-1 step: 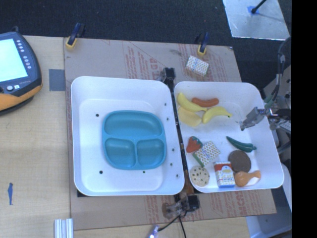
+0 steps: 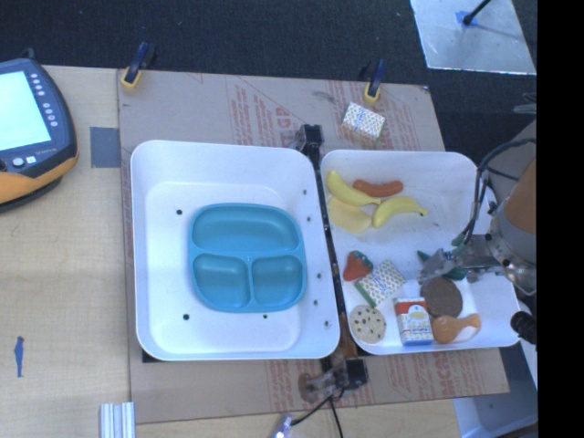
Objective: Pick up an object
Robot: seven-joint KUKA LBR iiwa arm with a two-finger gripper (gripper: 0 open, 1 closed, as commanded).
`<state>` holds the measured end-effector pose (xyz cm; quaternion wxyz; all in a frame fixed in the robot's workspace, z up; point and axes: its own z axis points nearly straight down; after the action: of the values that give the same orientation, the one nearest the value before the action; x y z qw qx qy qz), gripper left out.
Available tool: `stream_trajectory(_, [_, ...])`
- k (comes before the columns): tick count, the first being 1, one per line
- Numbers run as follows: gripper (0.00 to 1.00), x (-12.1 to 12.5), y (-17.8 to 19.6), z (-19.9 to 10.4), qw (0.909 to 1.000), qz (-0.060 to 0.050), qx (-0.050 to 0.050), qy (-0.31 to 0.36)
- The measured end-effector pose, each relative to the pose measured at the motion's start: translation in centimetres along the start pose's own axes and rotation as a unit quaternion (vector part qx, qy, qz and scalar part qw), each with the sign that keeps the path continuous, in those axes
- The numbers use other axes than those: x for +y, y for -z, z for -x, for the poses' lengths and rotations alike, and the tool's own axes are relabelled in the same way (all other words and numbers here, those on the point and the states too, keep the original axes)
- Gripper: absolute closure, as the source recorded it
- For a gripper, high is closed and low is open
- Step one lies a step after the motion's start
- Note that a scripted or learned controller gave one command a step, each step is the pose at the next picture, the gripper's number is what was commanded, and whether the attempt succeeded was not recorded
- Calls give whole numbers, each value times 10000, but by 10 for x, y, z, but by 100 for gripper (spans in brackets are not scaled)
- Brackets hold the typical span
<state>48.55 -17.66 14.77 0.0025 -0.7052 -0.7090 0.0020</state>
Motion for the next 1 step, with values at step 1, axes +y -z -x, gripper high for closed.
stream_trajectory(1, [0, 36, -53, -18, 10000, 23, -8, 9])
